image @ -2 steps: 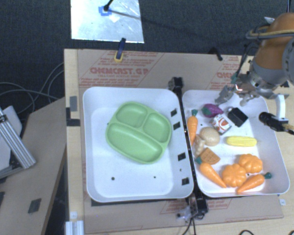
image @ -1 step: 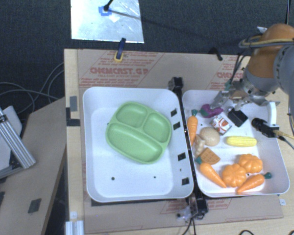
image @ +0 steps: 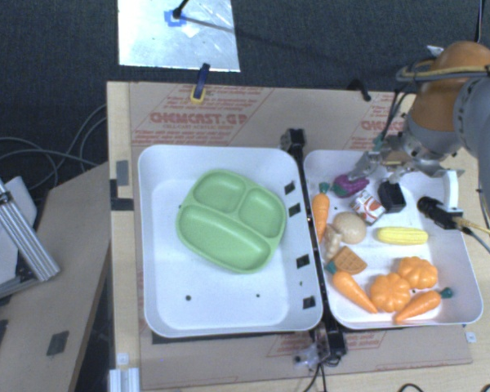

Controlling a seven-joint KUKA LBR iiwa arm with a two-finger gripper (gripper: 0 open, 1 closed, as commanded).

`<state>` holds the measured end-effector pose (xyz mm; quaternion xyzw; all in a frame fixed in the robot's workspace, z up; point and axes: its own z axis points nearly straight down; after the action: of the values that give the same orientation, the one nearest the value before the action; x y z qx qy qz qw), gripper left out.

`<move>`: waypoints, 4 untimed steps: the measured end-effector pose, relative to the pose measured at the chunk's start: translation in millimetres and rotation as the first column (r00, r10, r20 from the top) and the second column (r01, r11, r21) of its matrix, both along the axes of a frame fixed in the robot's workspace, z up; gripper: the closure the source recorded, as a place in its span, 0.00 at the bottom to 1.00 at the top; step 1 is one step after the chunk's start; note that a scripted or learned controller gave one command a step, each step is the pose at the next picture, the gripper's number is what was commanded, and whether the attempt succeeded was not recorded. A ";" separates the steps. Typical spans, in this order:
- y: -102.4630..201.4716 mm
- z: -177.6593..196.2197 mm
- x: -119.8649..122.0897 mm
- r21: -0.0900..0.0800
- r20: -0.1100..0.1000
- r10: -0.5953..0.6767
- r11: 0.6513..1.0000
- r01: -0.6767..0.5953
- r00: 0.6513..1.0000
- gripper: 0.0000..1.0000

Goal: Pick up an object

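Right bin [image: 470, 288] crowded; left bin [image: 159, 300] roomier.

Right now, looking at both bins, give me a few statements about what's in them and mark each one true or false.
1. The green divided plate lies in the left bin. True.
2. The corn cob lies in the left bin. False: it lies in the right bin.
3. The hand is over the right bin's far end, near the purple item. True.
4. The green plate has toy food on it. False: its compartments are bare.
5. Several orange carrots, one at, lie in the right bin. True.
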<state>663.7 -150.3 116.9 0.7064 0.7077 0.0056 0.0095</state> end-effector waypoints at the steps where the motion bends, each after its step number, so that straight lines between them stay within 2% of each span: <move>1: 0.3 10.8 0.3 0.001 0.001 0.000 1.000 0.000 1.000 1.00; 2: 0.6 54.4 1.4 0.005 -0.016 0.002 1.000 -0.002 1.000 1.00; 3: 0.5 108.9 3.0 0.004 -0.014 0.003 1.000 -0.003 1.000 1.00; 4: 55.7 113.8 -22.0 0.007 -0.021 0.007 1.000 -0.007 1.000 1.00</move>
<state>641.7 -94.6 230.7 0.7041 0.7101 0.0007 -0.0002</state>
